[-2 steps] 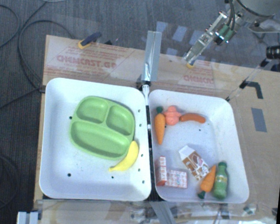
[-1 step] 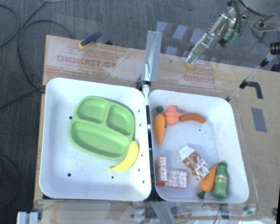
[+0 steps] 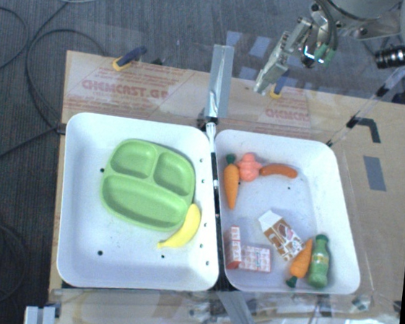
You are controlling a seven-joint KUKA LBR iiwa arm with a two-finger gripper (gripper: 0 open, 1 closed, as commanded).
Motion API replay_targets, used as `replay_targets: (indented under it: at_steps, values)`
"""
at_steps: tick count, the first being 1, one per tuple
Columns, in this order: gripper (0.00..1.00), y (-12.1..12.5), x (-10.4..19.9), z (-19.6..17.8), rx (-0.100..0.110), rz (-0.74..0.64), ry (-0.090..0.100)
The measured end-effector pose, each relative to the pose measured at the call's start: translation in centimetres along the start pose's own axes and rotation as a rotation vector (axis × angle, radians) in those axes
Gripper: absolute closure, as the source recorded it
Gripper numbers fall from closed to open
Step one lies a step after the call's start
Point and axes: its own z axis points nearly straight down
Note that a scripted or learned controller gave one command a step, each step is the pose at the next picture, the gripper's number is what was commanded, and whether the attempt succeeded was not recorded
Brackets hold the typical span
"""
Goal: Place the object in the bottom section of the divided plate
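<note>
Gripper (image 3: 280,66) is way up at the top of the view, hanging over the cardboard-covered worktop (image 3: 152,90) behind the two bins, well apart from anything it could grab. Its fingers look spread apart with nothing between them, so it's carrying nothing. Over in the left bin (image 3: 76,252) sits the green divided plate (image 3: 149,183), two small sections along its far side and one big section along the near side. A yellow banana (image 3: 184,228) is lying in that same bin, touching the plate's lower right rim but resting on the bin floor, not in any of the sections. So the bottom section has only bare green showing. The right bin (image 3: 343,203) has the rest of the toy food: an orange carrot (image 3: 230,185) near the left wall with a pink-orange lump (image 3: 248,167) just beside it, and a sausage (image 3: 279,171) touching that lump on its right. Closer to the front there's a small brown and white carton (image 3: 279,232), a red and white packet (image 3: 247,256) lying flat, a second smaller carrot (image 3: 300,262), and a green bottle (image 3: 319,261) right up against it. A yellow and blue clip (image 3: 128,58) sits on the far left edge of the cardboard, and cables (image 3: 24,65) trail over the dark floor to the left.
</note>
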Motion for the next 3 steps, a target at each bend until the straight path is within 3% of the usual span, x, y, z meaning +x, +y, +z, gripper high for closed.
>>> replay_targets:
  at_steps: [1,3]
  values:
    - [1.00,0.0,0.4,0.0,0.000,-0.148,0.000]
    - [1.00,2.3,0.3,-0.1,-0.002,-0.425,-0.002]
